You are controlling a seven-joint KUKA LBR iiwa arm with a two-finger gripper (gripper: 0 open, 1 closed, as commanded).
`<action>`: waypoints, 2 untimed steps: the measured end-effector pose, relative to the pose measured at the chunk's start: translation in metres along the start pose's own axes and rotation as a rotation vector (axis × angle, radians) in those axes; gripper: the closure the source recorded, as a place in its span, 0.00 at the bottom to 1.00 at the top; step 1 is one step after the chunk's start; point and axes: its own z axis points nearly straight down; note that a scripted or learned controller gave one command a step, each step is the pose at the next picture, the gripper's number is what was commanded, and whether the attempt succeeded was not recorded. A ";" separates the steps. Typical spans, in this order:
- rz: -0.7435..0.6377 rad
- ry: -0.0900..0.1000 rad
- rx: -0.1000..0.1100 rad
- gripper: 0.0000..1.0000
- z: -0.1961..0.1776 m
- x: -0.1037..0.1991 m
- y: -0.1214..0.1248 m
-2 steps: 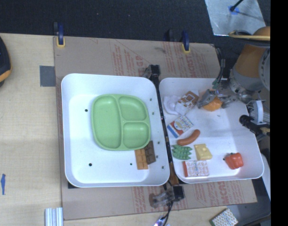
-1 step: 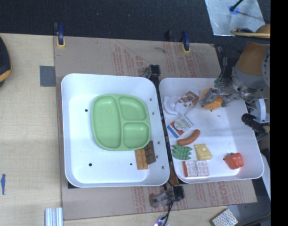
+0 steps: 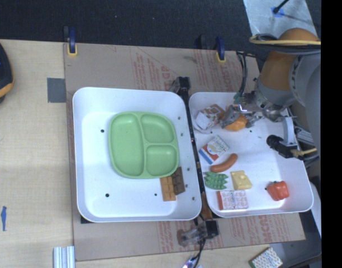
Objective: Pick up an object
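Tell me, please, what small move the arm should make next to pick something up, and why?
Probably a short straight descent. The gripper sits low at the far end of the right bin, right by an orange item and a crumpled wrapper. Whether its tips already reach the item is unclear from this slant, so it should lower gently before trying to close.

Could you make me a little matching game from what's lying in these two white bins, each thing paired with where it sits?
Things:
1. green three-part plastic plate
2. red toy pepper
3. brown chocolate bar
4. reddish toy sausage

Places:
A. right bin, near front right corner
B. middle of left bin
C. right bin, around its middle
D. left bin, by the plate's front right edge

Pairs: 1-B, 2-A, 3-D, 4-C
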 end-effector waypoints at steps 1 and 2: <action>-0.001 0.001 -0.025 1.00 -0.104 0.091 0.012; 0.003 0.002 -0.012 0.00 -0.096 0.088 0.009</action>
